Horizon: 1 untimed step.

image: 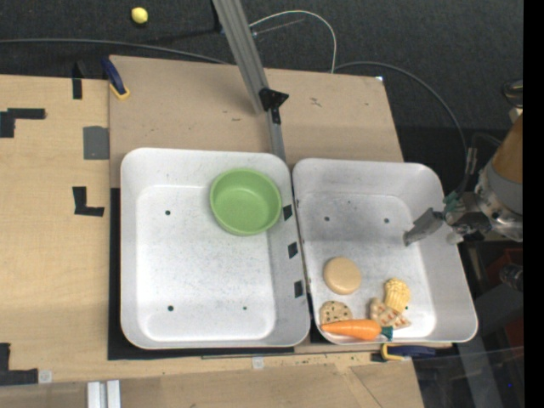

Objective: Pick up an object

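Note:
The right bin [365, 185] holds several toy foods near its front edge. A round beige bun [342, 274] lies in the middle, and a brown cracker [335, 311] sits just in front of it. An orange carrot [357, 330] lies along the front wall. A yellow corn cob [395, 293] rests beside a small tan piece [388, 314]. My gripper [432, 222] hangs over the right side of this bin, behind and to the right of the foods, with nothing seen in it. A green bowl [246, 201] stands upright at the back of the left bin [170, 313].
A grey metal pole [246, 49] slants in from the top and ends at the wall between the bins. Cables [399, 75] loop across the bench behind the right bin. A small yellow ball [139, 14] lies on the dark floor at the top left.

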Each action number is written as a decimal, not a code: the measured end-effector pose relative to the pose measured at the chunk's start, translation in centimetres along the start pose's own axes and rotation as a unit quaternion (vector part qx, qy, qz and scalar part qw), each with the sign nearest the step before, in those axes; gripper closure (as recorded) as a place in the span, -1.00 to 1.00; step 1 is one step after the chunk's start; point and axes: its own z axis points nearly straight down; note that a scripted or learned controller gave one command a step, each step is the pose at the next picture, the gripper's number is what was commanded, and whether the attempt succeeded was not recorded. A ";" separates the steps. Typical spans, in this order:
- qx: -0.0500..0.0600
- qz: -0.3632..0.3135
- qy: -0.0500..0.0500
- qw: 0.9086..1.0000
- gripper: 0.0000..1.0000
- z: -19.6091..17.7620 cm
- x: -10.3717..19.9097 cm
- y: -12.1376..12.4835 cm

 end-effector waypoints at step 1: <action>0.000 0.000 0.000 1.000 -1.00 0.0 0.0 0.0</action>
